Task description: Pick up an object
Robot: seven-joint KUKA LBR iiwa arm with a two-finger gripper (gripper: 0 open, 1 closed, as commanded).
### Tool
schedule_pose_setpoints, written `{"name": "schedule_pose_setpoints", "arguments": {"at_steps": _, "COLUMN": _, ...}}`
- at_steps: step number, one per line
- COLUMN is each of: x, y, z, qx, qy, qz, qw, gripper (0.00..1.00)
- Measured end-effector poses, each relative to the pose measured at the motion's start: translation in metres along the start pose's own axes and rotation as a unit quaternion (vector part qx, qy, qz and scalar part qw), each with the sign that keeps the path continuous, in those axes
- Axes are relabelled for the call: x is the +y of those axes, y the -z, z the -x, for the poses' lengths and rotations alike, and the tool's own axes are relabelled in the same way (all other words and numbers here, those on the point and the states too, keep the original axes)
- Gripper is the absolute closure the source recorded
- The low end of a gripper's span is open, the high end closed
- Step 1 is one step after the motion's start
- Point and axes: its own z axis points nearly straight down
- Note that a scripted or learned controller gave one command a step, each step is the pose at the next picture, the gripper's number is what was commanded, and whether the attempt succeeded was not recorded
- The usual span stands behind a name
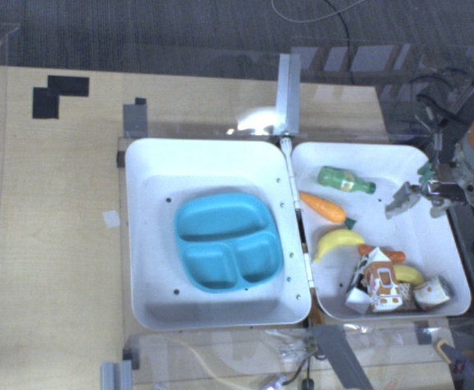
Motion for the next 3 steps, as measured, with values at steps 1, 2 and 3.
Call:
{"name": "schedule_pose_setpoints", "arguments": {"at_steps": 1, "x": -0.034, "y": -0.057, "z": -0.063, "qx": 0.000, "qy": -0.008, "qz": 0.000, "qw": 1.0000, "gripper": 0.00}}
{"name": "schedule_pose_setpoints", "arguments": {"at_steps": 2, "x": 0.026, "y": -0.148, "z": -0.053, "qx": 0.000, "qy": -0.063, "qz": 0.008, "qw": 0.9980, "gripper": 0.00}}
{"name": "schedule_pose_setpoints", "arguments": {"at_steps": 3, "x": 0.073, "y": -0.149, "z": -0.066, "qx": 0.000, "qy": -0.075, "qz": 0.006, "qw": 0.9971, "gripper": 0.00}}
